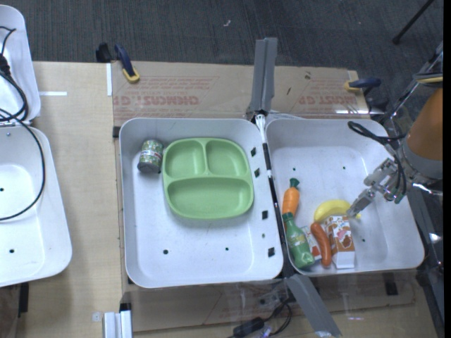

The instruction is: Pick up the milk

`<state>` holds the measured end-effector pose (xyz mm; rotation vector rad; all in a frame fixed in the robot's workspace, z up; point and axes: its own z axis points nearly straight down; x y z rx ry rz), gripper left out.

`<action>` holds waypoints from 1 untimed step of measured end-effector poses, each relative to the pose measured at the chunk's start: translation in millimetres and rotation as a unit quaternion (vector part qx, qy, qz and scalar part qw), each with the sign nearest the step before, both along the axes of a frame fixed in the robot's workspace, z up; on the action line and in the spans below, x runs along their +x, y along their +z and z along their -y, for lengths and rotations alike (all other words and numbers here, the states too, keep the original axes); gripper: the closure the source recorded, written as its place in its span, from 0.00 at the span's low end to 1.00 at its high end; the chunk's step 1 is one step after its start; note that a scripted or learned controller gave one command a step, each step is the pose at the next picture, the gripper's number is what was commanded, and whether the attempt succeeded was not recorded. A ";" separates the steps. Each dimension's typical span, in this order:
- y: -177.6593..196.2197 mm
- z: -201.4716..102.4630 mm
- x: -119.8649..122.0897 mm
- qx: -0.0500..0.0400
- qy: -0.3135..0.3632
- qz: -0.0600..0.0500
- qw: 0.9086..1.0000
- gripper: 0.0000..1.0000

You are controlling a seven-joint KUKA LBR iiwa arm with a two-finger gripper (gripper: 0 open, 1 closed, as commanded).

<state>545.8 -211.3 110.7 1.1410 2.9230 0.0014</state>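
Note:
The milk (343, 241) is a small white carton with red-brown print. It lies flat near the front of the right bin (394, 248). My gripper (364, 198) reaches in from the right and hovers just above and to the right of the carton, beside the right end of a yellow banana (331, 209). Nothing shows in its grasp. A red sausage (321, 243) lies against the carton's left side.
An orange carrot (290, 198) and a green bottle (297, 241) lie along the right bin's left wall. The left bin (141, 252) holds a green divided plate (208, 177) and a small tin (149, 155). A grey divider post (264, 76) stands between the bins.

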 end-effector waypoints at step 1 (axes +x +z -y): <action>9.2 -0.1 1.0 0.000 -0.001 0.001 1.000 1.00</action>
